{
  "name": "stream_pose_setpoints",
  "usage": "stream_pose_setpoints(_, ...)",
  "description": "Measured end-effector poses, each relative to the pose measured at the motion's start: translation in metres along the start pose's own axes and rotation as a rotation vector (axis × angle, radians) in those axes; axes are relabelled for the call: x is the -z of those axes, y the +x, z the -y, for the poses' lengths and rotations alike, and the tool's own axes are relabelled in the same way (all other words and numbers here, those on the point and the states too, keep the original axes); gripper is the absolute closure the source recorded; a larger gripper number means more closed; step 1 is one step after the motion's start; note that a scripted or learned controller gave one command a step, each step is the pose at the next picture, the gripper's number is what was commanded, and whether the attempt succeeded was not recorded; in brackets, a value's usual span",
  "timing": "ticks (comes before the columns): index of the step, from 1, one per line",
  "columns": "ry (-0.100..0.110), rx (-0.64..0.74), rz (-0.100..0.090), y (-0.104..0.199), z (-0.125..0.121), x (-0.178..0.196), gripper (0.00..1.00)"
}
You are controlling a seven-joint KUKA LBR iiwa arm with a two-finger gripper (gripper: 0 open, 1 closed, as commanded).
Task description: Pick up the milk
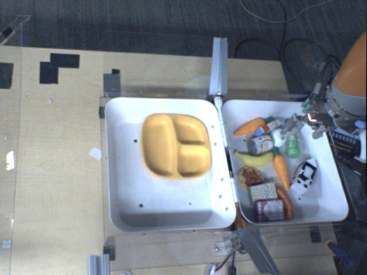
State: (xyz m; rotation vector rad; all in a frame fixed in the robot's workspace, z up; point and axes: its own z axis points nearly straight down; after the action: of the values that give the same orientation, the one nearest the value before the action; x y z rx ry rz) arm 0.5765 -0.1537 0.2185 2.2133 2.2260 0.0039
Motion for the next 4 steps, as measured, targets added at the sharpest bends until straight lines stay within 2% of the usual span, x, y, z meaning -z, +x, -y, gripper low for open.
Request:
stream_pose_setpoints(1,-0.002,0.06,0.001,-0.042,0.036,-0.126,0.0)
stream_pose_setpoints(2,-0.001,-0.024,0.0,-0.051,0.089,-0.115,0.0)
stream_pose_setpoints(3,-0.008,-0.023,0.002,-0.051,0.086,-0.104,1.0)
stream_pose_setpoints(4,-0.004,0.122,0.002,-0.041,0.088,-0.005,1.0)
